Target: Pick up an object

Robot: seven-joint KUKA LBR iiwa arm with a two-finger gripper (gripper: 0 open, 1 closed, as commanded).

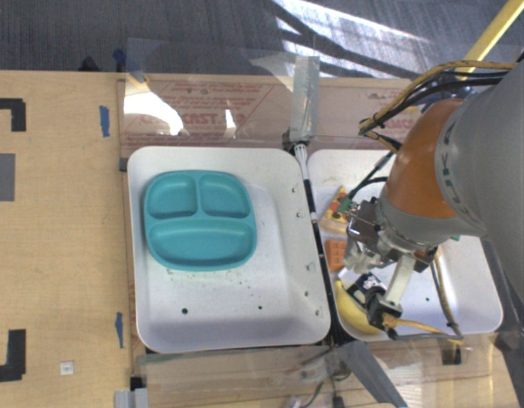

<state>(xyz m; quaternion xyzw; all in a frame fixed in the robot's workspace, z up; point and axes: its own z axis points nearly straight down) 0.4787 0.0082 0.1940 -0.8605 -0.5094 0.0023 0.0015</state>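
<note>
Low in right bin (471, 289), curved yellow object (347, 310)

I see a teal plate (199, 220) with three compartments, one long and two small, lying flat and face up in the left bin (279, 313), toward its far left part. In the right bin (479, 304), close along the left wall, I make out a yellow banana-like piece (349, 313) at the near corner, an orange block (333, 253) just beyond it and a small orange-and-red bit (338, 204) farther back. The arm (432, 177) covers part of these three, so I cannot tell their full shapes.
</note>
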